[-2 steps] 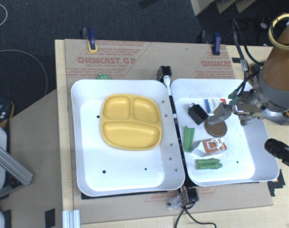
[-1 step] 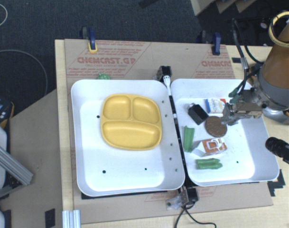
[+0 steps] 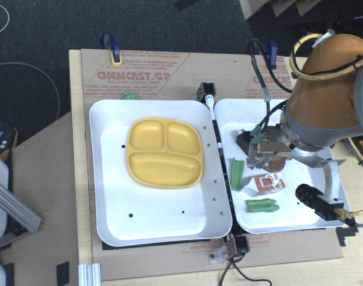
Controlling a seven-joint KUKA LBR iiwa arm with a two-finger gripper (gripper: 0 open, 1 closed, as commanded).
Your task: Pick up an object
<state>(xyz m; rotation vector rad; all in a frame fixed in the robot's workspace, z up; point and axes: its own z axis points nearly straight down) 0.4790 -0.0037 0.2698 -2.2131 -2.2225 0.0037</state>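
1. The arm (image 3: 327, 88) hung over the right bin (image 3: 300, 224) and hid much of it. A descent there could have clipped the far rim or the wall shared with the left bin (image 3: 109, 177).
2. The left bin had bare floor around the plate (image 3: 165, 152), so it was the roomier side, though well apart from the gripper.
3. The plate lay flat and broad, probably too wide to grasp.
4. The gripper (image 3: 268, 157) sat low in the right bin, just above the packet (image 3: 269, 183). I could not tell whether it was open or closed, and nothing was seen held.
5. The packet, the likeliest pick, looked thin and might have slipped.
6. The green stick (image 3: 236, 173) lay near the shared wall, and the green lump (image 3: 262, 205) near the front rim. A sideways move could have knocked either one.
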